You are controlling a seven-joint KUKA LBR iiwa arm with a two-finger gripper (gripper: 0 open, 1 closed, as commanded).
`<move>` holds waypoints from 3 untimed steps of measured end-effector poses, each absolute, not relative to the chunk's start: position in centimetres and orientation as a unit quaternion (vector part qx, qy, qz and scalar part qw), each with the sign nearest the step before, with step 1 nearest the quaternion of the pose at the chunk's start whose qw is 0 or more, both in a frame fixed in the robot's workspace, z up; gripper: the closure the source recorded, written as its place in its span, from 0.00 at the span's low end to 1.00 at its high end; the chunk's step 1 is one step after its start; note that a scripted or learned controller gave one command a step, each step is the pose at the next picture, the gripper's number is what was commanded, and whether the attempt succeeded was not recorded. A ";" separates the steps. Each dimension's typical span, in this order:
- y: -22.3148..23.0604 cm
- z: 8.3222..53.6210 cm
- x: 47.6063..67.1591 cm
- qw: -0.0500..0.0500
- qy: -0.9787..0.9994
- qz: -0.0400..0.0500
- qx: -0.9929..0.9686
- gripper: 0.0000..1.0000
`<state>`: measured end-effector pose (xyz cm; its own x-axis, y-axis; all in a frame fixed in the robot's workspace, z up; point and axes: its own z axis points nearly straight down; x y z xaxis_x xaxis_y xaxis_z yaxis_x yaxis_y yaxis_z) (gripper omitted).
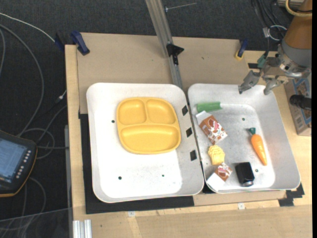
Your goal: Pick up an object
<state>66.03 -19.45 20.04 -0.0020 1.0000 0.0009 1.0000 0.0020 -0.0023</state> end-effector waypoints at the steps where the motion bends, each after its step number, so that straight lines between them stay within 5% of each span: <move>1: -19.5 20.0 66.0 0.001 -0.708 0.001 -0.706 0.00; 3: -19.5 9.0 65.6 0.003 -0.708 0.002 -0.707 0.00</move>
